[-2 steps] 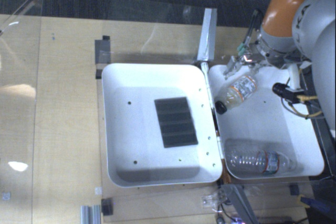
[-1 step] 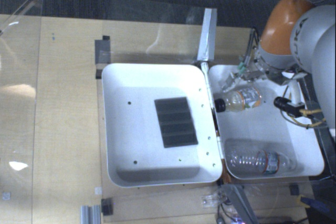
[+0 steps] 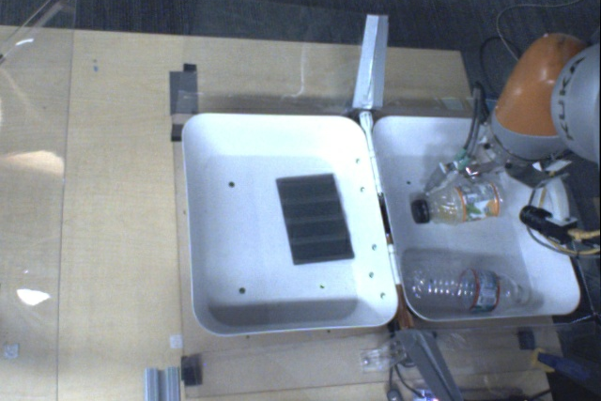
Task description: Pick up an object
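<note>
A: Camera view, single frame. Landmark is the right bin (image 3: 394,141). Inside it lie two clear plastic bottles: a small bottle with a dark cap (image 3: 457,202) near the middle, lying on its side with the cap toward the bin's left wall, and a larger clear bottle (image 3: 470,288) along the bin's near wall, also on its side.

B: And the arm?

A: The arm (image 3: 554,103) hangs over the bin's far right corner. The gripper (image 3: 468,166) sits just above the small bottle, at its far side, close or touching; I cannot tell which.

B: Fingers apart or together?

A: Cannot tell. The tip is a small blur of metal against clear plastic. Nothing is visibly clamped, so I log no hold.

B: Step in hand?

A: My judgement: the approach, or the descent onto the small bottle. The lift is not yet done, since both bottles rest on the bin floor.

B: Next move?

A: It calls for straddling the bottle's body squarely before closing; a round, slick bottle may roll away. Left of the right bin, the other bin (image 3: 202,202) holds a dark ribbed pad (image 3: 315,219).
</note>
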